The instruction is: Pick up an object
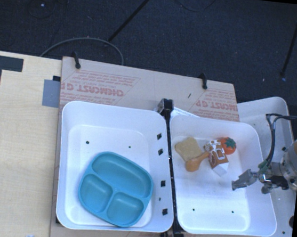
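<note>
Left bin [73,117]: one blue tray [116,188]. Right bin [217,217]: one wooden spoon [191,156], one small carton [217,155], one orange toy [228,145]. Gripper [254,181]: fingers spread, nothing held. Bench [11,141]: pale wood; dark carpet [201,36] behind.

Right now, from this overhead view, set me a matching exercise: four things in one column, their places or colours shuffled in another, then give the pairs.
Things:
1. divided plate
2. wooden spoon
3. gripper
4. tomato toy

Descriptions:
A. orange-red with a green top
B. blue, in the left bin
C. at the right bin's right side
D. tan, beside the bin divider

Pairs: 1-B, 2-D, 3-C, 4-A
</note>
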`<state>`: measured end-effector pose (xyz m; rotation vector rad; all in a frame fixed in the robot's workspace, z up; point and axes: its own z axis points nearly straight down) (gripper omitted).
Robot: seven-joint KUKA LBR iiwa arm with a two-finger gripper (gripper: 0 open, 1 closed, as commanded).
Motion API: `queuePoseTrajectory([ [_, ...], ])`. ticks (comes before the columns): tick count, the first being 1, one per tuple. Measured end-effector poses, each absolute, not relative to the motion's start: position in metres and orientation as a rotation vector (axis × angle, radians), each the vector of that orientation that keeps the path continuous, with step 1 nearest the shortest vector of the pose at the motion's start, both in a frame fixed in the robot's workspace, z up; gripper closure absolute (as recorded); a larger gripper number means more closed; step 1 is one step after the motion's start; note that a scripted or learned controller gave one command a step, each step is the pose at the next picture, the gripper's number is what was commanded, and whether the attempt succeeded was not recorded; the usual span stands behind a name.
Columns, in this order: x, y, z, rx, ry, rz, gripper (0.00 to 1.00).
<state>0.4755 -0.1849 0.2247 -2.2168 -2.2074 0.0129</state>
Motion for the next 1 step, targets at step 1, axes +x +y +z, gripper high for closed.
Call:
queuePoseTrajectory([
  [1,0.4782,-0.1846,0.2315,-2.221,-2.22,0.002,0.0],
])
